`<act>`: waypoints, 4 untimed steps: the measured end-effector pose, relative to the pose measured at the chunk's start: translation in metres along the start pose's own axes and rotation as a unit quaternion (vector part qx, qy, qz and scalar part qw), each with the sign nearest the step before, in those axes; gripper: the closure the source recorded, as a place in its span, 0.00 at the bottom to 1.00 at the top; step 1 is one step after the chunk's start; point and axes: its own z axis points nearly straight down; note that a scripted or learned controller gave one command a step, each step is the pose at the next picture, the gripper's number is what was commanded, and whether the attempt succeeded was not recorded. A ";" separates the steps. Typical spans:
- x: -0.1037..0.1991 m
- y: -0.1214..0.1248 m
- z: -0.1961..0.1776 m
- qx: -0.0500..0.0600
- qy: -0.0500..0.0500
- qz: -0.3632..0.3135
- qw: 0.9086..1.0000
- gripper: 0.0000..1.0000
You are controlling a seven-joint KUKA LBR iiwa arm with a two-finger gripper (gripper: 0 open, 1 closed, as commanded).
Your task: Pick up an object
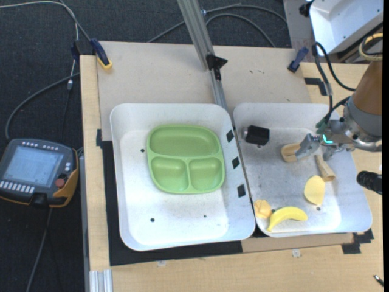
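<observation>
Well left of the end effector (317,146) I see a green three-compartment plastic plate (185,158) lying flat in the left white bin (130,224). A black block (257,134) sits nearer. Just beside the end effector lies a tan wooden piece (292,151), my likeliest target; I cannot tell how wide the end effector stands. Below it: a yellow banana (287,216).

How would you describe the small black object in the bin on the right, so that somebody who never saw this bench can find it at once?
Start at the right bin, the one without the green divided tray. Go to its upper left corner, beside the wall shared with the other bin: the black block lies there, apart from the rest. It is the only dark thing in that bin; the banana and the other pieces are yellow or tan.
</observation>
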 end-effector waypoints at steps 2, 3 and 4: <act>-0.001 -0.001 0.041 0.000 0.000 0.000 1.000 0.00; 0.008 -0.007 0.093 0.000 0.001 0.000 1.000 0.00; 0.009 -0.006 0.122 -0.001 0.000 0.000 1.000 0.00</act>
